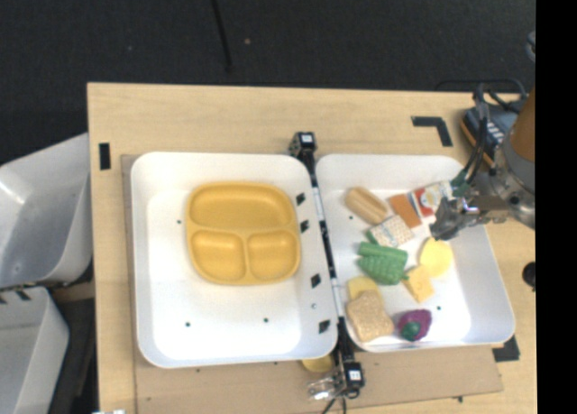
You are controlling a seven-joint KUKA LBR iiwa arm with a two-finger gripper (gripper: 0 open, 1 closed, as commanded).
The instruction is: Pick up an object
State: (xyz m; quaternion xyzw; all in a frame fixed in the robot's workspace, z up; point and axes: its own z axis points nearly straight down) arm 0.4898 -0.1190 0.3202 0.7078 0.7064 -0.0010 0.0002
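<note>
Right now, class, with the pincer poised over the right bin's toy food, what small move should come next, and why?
Probably a short descent onto the yellow lemon-like piece. The pincer sits just above it in the right bin, with nothing visibly between its tips, so lowering there seems the nearest try at a pick.

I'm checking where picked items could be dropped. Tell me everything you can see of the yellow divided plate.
The yellow plate looks like matte plastic, a rounded rectangle with three compartments: one wide section on the far side and two smaller ones on the near side. It lies flat and upright, roughly centred in the left white bin, resting on the bin's floor. Nothing sits in it.
</note>
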